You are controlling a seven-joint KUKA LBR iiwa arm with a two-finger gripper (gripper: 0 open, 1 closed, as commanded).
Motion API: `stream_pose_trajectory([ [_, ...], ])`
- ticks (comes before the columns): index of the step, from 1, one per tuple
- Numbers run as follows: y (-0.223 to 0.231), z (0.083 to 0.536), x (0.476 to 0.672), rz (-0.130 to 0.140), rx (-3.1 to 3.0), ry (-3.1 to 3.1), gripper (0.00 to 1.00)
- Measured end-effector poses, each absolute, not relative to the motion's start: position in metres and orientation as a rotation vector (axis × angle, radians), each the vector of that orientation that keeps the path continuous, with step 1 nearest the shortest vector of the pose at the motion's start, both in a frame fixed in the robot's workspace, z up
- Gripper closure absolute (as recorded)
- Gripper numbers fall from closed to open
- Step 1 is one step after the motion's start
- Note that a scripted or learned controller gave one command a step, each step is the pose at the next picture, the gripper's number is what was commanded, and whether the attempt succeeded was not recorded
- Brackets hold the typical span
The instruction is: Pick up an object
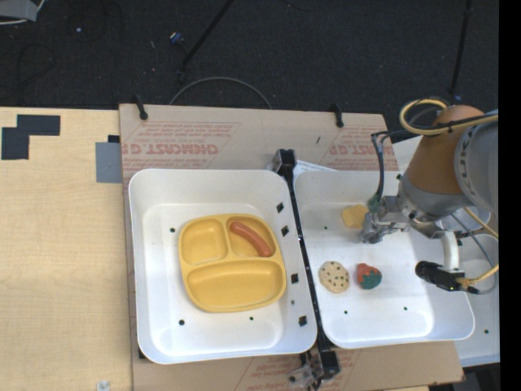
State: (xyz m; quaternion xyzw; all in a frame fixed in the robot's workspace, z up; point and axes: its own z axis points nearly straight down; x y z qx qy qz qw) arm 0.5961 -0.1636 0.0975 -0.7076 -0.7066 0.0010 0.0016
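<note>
In the right bin (407,320) lie three small objects: a yellow piece (353,215) at the upper left, a round speckled cookie (334,276) lower down, and a red and green strawberry-like toy (369,276) beside the cookie. My gripper (374,229) hangs low over the bin, just right of the yellow piece and above the strawberry toy. Its tip is small and dark against the bin floor. Nothing shows between its fingers.
The left bin (155,218) holds a yellow divided tray (232,287) with a red sausage (251,237) in its upper right compartment. A black divider (295,243) separates the bins. A black tool with cables (440,274) hangs off the arm at the right bin's edge.
</note>
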Motion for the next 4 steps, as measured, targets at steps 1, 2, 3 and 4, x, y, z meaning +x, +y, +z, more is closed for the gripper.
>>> stream_pose_trajectory([
  [1, -0.164, 0.141, 0.601, -0.001, -2.221, -2.224, 1.00],
  [2, -0.156, 0.188, 0.600, -0.002, -2.220, -2.225, 1.00],
  [3, -0.157, 0.241, 0.601, -0.003, -2.221, -2.226, 1.00],
  [4, -0.106, 0.237, 0.576, 0.002, -2.214, -2.222, 1.00],
])
